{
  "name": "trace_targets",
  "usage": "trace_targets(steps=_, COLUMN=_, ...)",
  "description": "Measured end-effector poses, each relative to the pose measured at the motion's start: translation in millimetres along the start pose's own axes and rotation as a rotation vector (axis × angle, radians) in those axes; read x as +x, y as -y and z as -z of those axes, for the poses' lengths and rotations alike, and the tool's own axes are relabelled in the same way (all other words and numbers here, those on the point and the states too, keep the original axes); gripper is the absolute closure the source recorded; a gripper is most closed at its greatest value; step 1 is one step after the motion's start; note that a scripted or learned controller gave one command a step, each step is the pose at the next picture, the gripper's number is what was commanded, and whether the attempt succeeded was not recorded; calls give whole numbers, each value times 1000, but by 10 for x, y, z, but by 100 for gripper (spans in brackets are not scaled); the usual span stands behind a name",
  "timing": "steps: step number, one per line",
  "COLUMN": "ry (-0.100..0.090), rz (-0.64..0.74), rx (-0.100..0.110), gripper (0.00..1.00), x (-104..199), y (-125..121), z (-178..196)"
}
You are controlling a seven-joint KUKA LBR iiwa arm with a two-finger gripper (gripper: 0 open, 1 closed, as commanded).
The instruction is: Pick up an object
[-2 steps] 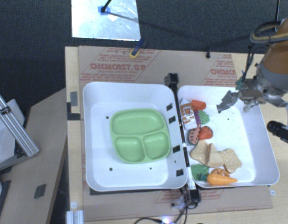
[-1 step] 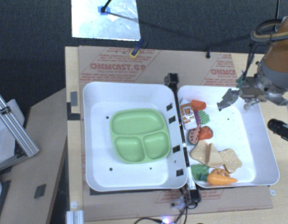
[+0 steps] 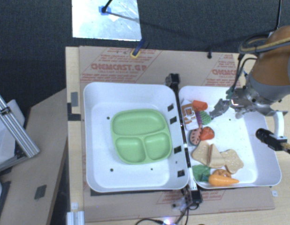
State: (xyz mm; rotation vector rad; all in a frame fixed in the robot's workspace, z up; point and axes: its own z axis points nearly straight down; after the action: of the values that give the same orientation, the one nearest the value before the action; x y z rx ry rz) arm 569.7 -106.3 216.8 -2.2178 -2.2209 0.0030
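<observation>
The fingers (image 3: 216, 110) read as one narrow grey wedge with no gap between them and nothing caught there (the tips are small and a little blurred). The gripper (image 3: 214, 113) hangs over the right bin (image 3: 267, 170) at about 11 o'clock of its floor, tips aimed toward 8 o'clock. Its tip is just beside a small green piece (image 3: 204, 118); whether they touch cannot be told.

The toy foods crowd the bin's 9 o'clock side:
- An orange-red piece (image 3: 200, 105) lies at 12 o'clock of the green piece, its long axis running roughly 9 to 3.
- A white-and-orange packet (image 3: 189, 115) sits against the wall shared with the left bin, long axis 12 to 6.
- At 6 o'clock of the packet are a dark red slice (image 3: 195, 136) and a red round piece (image 3: 207, 133), touching.
- Two tan bread-like slices (image 3: 208, 154) (image 3: 232, 161) lie side by side further toward 6 o'clock.
- A carrot (image 3: 223, 179) lies at the bin's 7 o'clock corner, long axis 9 to 3, its thin end toward 3 o'clock, with a green leaf (image 3: 199, 171) just beside its blunt end.

The arm (image 3: 274, 64) enters at 2 o'clock of the view, its orange band uppermost, the grey wrist bent down and toward 9 o'clock.

The left bin (image 3: 100, 107) bears a green divided plate (image 3: 139, 136) (three compartments) near its middle.
</observation>
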Motion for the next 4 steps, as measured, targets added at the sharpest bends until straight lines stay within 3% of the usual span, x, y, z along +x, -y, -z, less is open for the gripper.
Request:
trace_targets(steps=2, ry=1, rz=1, rx=0, gripper=0, x=81, y=-59, z=-1132)
trace_targets(steps=3, ry=0, rz=0, rx=-2, gripper=0, x=83, y=-63, z=-1330)
trace_targets(steps=4, ry=0, rz=0, rx=-5, gripper=100, x=82, y=-71, z=-1215)
